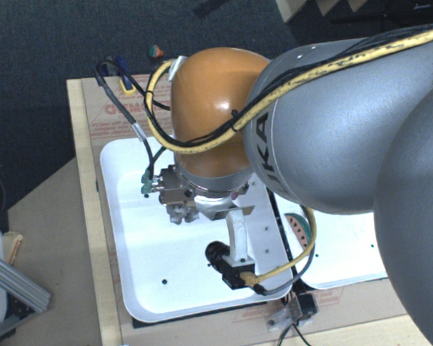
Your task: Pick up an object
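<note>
My gripper [178, 202] hangs over the middle of the left white bin [132, 236], low above its floor, under the orange wrist band [207, 109]. Its grey metal body and a black fitting [226, 264] on a white bracket stick out from under the wrist. A round object with a teal rim and a brown, dotted face [303, 230] peeks out from beneath the arm at the left edge of the right bin [345, 266]; most of it is hidden. A tiny dark speck [164, 281] lies on the left bin's floor near the front.
The grey arm covers the right bin's far part and the back right of the left bin. Black and yellow cables [147, 114] loop over the bench's back left. The wooden bench edge [92, 217] runs along the left.
</note>
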`<state>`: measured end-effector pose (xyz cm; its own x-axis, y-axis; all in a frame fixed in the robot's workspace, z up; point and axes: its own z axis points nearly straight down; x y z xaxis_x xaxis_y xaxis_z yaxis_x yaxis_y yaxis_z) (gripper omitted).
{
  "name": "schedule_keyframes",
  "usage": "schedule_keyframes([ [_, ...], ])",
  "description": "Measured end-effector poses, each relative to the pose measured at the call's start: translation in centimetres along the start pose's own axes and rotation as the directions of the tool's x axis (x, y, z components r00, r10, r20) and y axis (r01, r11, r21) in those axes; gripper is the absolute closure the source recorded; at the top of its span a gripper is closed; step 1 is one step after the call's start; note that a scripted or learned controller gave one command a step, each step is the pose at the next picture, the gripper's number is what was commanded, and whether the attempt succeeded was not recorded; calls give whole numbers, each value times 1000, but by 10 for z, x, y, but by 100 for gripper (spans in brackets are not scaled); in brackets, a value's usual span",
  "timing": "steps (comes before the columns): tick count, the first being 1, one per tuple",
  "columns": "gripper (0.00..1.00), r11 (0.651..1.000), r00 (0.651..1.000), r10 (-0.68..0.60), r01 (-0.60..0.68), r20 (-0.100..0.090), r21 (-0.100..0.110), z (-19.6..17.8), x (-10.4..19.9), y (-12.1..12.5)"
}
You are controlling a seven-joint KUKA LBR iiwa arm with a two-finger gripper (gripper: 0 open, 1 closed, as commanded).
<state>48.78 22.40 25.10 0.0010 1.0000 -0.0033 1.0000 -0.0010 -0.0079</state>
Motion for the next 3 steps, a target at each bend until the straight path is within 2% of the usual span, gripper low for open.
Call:
schedule_keyframes([
  [1,100,1000,1000,2,-2,-5,-22,-33,-1,141],
  [2,100,1000,1000,6,-6,-1,-5,-50,-71,109],
  [3,100,1000,1000,-7,7,-4,-2,-26,-9,84],
])
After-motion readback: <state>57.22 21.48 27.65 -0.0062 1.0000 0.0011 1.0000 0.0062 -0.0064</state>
